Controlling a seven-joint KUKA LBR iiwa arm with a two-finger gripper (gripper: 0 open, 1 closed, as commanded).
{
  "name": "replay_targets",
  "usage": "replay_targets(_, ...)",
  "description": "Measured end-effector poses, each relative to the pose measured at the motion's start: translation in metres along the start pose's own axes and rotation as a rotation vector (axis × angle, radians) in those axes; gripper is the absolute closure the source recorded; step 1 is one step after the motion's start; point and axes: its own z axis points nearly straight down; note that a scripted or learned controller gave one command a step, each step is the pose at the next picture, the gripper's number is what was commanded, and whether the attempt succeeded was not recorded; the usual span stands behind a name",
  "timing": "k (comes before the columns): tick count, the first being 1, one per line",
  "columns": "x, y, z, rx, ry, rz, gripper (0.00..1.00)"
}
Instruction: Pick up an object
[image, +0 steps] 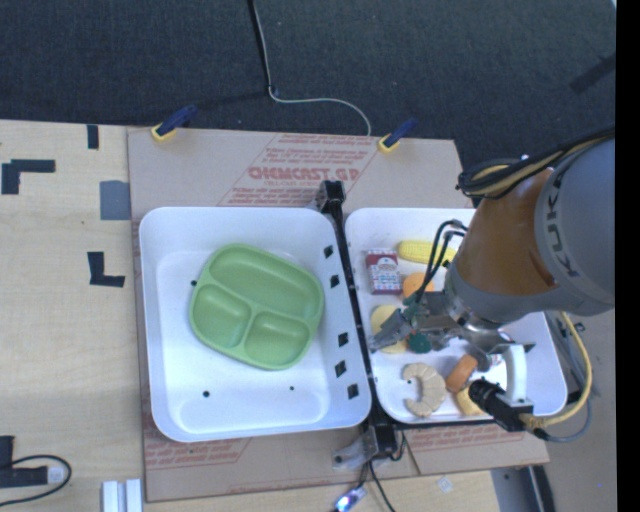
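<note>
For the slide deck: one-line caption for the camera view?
Arm's gripper low among small items in the right bin; green tray alone in the left bin.

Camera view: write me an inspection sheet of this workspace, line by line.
Surface: cardboard sheet on a wooden bench, bearing a left bin and a right bin.
Job's things: small red-and-white box, corn cob, croissant-like piece, orange piece, all in the right bin.
Clutter: green divided plate in the left bin.
Grippers: gripper low over the right bin; contents unclear.
Cables: white cable above the cardboard.
Surroundings: dark carpet; two clamps at the cardboard's top corners.
</note>
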Motion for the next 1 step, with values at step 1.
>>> replay_targets(1, -0.0544, 0.0493, 0.1036, -0.001, 0.0, 0.002, 0.0)
